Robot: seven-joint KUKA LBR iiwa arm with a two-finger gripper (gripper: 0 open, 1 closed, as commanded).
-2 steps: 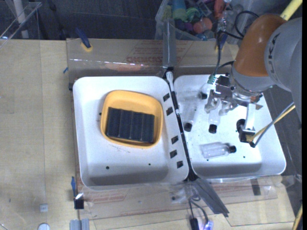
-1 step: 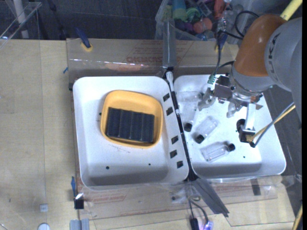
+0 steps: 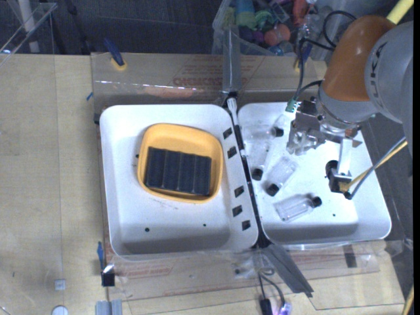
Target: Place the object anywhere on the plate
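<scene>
Presently, the objects at issue appear to be several small clear bottles with dark caps lying in the right bin: one bottle lies on its side toward the near edge of that bin, a second lies tilted nearer the middle, and a third lies close to the divider between the bins, its outline hard to make out. All three are apart from one another and from the bin walls, with bare white floor around them. The gripper stands over the far half of the right bin, just beyond the middle bottle; nothing can be seen between its fingers, and whether they are spread or closed cannot be told from this angle. The arm enters above the bin's far right corner. The plate, yellow with rounded corners, sits in the left bin, roughly central, with white floor showing on all sides of its rim. A dark ribbed insert covers most of the plate's inner surface. A tub of coloured items stands beyond the bins.
</scene>
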